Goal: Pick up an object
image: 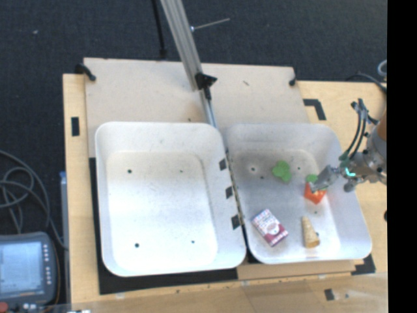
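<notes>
Wooden bench (163, 90) on dark carpet (65, 18), cables (19, 181) at left.

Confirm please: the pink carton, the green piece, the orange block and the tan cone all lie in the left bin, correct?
Wrong bin. The camera view shows the pink carton, green piece, orange block and tan cone all lying in the right bin.

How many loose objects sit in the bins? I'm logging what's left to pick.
4, all in the right bin: green piece, orange block by the gripper, pink carton, tan piece. None looks hidden.
</notes>
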`<action>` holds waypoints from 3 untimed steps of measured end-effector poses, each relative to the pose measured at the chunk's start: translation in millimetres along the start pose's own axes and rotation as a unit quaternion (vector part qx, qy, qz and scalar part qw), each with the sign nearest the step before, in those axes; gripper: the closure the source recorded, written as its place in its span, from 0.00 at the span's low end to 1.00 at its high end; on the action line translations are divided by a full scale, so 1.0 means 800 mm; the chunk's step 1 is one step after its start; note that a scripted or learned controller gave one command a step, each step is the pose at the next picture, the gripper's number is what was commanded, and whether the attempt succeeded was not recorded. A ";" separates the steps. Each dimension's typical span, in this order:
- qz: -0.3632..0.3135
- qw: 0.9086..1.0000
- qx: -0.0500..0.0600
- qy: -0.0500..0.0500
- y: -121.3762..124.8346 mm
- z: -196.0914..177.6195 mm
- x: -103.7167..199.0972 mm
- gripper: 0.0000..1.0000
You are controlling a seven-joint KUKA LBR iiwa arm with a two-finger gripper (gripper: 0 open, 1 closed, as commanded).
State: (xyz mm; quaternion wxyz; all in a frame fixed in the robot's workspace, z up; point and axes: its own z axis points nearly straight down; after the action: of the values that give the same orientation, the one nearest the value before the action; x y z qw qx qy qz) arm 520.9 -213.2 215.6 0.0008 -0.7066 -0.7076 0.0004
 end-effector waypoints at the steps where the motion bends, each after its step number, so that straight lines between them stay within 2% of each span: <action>1: 0.000 1.000 -0.002 -0.001 0.001 -0.003 0.000 0.00; 2: 0.001 1.000 0.000 -0.001 0.006 0.051 -0.005 0.00; 3: 0.001 1.000 0.001 0.000 -0.008 0.119 -0.007 0.00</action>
State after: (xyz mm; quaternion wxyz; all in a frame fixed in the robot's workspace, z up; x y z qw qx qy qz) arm 514.4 -218.7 120.5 0.0015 -0.7075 -0.7067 0.0017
